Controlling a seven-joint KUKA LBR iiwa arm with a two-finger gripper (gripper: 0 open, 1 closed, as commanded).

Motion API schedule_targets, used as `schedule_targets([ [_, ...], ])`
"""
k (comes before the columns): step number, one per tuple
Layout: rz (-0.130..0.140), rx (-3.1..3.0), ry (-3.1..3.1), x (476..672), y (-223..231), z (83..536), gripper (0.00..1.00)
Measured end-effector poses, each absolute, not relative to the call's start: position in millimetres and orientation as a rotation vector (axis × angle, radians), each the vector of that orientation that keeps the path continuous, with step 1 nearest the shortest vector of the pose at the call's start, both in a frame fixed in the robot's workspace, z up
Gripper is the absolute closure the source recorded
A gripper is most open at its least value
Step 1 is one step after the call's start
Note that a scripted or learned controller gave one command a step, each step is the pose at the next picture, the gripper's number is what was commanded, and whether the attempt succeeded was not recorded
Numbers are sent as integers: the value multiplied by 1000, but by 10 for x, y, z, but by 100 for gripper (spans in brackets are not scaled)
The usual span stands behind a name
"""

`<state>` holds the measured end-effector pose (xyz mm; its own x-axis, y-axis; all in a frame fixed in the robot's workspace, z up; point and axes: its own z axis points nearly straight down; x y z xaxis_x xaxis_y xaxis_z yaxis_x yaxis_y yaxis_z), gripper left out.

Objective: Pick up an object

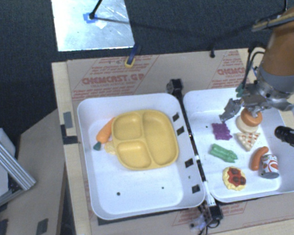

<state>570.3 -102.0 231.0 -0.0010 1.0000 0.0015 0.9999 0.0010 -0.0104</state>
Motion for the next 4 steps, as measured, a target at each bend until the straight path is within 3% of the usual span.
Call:
schedule_targets([
  [1, -1, -2219, -2225, 5727, -1019, 2367, 0],
  [4, -7, -2225, -2228, 5824, -1034, 931, 0],
])
